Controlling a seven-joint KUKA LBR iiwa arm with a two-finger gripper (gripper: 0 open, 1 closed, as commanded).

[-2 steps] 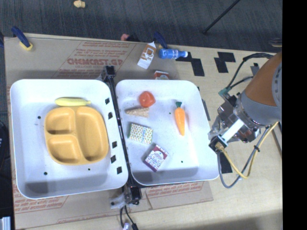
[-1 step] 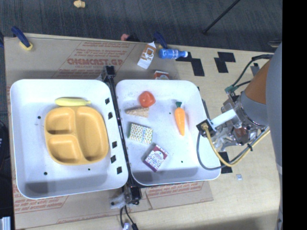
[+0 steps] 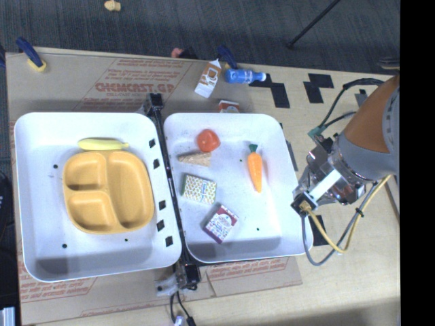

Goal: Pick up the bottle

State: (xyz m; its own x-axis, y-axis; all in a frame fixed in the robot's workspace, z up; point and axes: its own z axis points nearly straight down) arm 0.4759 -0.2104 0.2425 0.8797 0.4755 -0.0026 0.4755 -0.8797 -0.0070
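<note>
Blue bottle lying on tabletop behind right bin. Carrot, tomato, small packets inside that bin. End effector near bin's right rim; fingers hard to make out.

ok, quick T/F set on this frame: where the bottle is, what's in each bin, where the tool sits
1. The blue bottle lies on the bench behind the bins, outside both. True.
2. The carrot is in the left bin. False: it lies in the right bin, near its right side.
3. The yellow divided tray sits in the left bin, with a banana just behind it. True.
4. The tool is over the bottle. False: it is at the right bin's right rim, well away from the bottle.
5. The tomato is in the right bin. True.
6. The right bin holds just one item. False: it holds several, including a small purple packet.
</note>
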